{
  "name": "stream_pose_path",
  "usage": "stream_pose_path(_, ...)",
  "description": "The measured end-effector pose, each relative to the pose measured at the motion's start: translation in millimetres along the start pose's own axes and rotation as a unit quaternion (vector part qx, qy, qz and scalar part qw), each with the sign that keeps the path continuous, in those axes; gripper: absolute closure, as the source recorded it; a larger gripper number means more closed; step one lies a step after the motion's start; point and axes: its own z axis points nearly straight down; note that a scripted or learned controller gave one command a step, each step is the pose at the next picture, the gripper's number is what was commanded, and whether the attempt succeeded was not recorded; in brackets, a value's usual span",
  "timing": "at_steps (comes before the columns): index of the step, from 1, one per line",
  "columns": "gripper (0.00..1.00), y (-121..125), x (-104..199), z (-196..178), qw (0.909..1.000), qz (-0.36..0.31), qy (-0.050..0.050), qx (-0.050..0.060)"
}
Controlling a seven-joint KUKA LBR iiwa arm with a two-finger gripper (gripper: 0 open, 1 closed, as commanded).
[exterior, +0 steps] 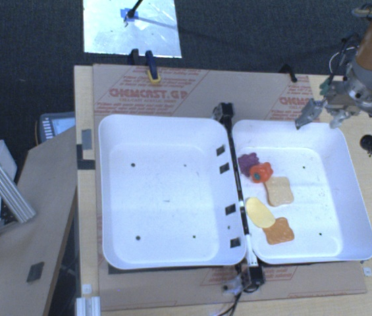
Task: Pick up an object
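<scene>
I see five small items clustered at the right bin's (344, 176) left side: purple piece (247, 160), red-orange piece (261, 172), tan slice (279, 191), yellow disc (259, 212), orange-brown piece (278, 231). My gripper (324, 116) hovers above that bin's far rim, fingers spread, holding nothing

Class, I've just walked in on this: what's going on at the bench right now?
A robot arm reaches in from the right, its gripper above the far rim of the right bin, fingers spread and holding nothing. Five small items lie along that bin's left side: a purple piece, an orange-red piece, a tan slice, a yellow oval and an orange-brown piece. None has been picked up yet. The left bin sits beside it.
</scene>
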Motion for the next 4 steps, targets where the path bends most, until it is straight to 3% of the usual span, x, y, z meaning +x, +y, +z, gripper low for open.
stream_pose_path(1, 0.00, 16.3, 20.4, -306.9, 0.9999, -0.002, -0.002, -0.010)
stream_pose_path(2, 0.00, 16.9, 149.5, -296.1, 1.0000, -0.006, 0.002, -0.001)
stream_pose_path(3, 0.00, 16.3, 259.7, -296.2, 1.0000, -0.006, 0.002, -0.001)
stream_pose_path(4, 0.00, 14.9, 404.5, -295.1, 1.0000, -0.008, 0.004, 0.000)
